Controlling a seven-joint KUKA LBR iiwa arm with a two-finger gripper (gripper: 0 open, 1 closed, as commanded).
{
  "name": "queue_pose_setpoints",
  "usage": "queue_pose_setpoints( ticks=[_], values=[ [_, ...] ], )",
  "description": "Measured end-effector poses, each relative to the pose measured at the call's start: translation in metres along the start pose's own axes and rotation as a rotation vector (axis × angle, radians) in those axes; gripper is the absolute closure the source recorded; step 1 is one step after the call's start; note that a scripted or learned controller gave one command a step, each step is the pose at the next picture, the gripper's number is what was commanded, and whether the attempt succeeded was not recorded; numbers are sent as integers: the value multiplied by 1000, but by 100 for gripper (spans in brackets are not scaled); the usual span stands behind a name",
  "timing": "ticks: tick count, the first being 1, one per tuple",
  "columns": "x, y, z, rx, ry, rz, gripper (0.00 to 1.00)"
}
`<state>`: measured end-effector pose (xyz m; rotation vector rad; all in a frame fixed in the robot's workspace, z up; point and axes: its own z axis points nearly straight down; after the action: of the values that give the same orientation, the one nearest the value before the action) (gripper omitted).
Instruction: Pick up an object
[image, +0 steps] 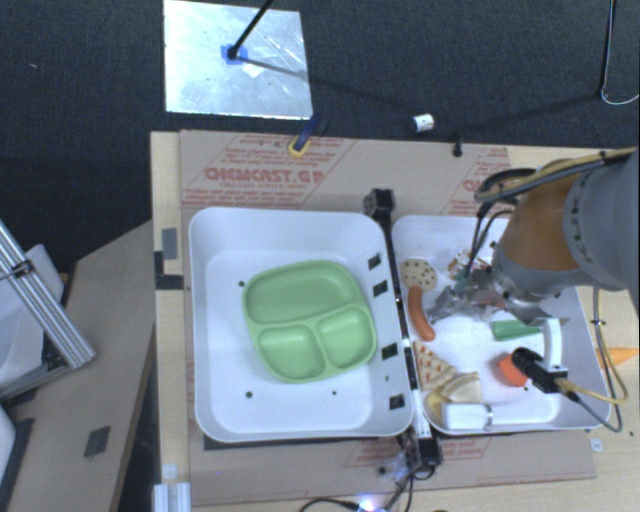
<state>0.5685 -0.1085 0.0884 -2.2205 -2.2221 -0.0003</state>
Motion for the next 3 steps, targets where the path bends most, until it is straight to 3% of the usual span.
queue_pose_setpoints(
  ticks=[1, 3],
  values=[
    [0, 1, -13, -3, 0, -1, 100],
    [9, 2, -137, -7, -1, -4, 100]
  ],
)
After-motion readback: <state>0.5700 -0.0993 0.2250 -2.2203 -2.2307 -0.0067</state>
